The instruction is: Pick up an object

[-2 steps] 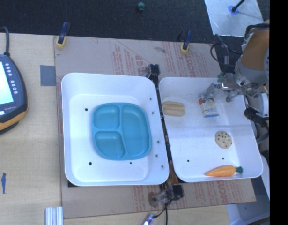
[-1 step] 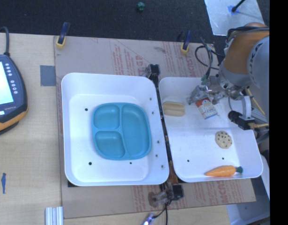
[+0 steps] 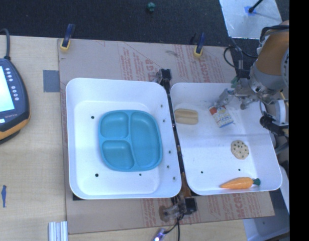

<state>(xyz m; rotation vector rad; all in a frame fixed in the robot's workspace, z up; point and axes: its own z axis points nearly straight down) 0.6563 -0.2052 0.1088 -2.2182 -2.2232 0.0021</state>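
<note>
Grey arm's claw (image 3: 229, 97) low over the right shallow white bin (image 3: 209, 182), its fingers closed on a small red, white and blue carton (image 3: 222, 116), tan bread roll (image 3: 186, 116) nearby, speckled round cookie (image 3: 239, 149) and orange carrot (image 3: 238, 184) nearer the front, blue divided plate (image 3: 130, 139) in the left white bin (image 3: 79, 179)

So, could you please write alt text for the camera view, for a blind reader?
Grey robot gripper hangs over the right white bin, touching a small red-and-white carton; the bin also holds a tan bread roll, speckled cookie and orange toy carrot. Left white bin holds a blue divided plate.
</note>
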